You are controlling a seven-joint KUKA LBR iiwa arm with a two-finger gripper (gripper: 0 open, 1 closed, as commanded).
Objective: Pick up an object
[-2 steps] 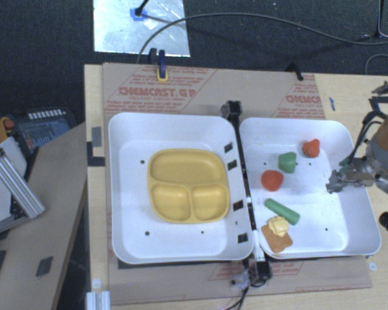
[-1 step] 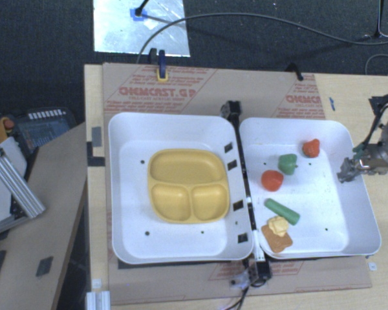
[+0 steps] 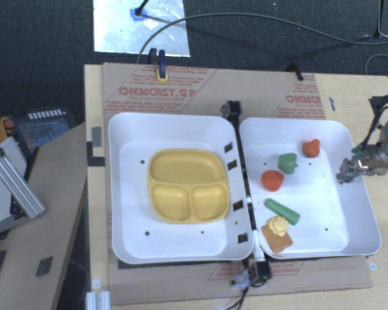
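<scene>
Objects for picking lie in the right bin, in the middle right of the frame. A red tomato-like piece sits near the centre of this bin, and a green pepper-like piece is just above and right of it. An orange-red piece is further to the upper right. A long green piece lies tilted below the tomato, and a yellow and orange piece rests near the lower left corner of the bin, just beside the long green one.

The gripper is at the right edge of the frame, over the right rim of the same bin. It is well apart from all the pieces, which lie to its left; the orange-red piece is the closest. Nothing is seen between its tips, and I cannot tell how far it is open, because it looks small and blurred.

The left bin holds a yellow divided tray.
</scene>
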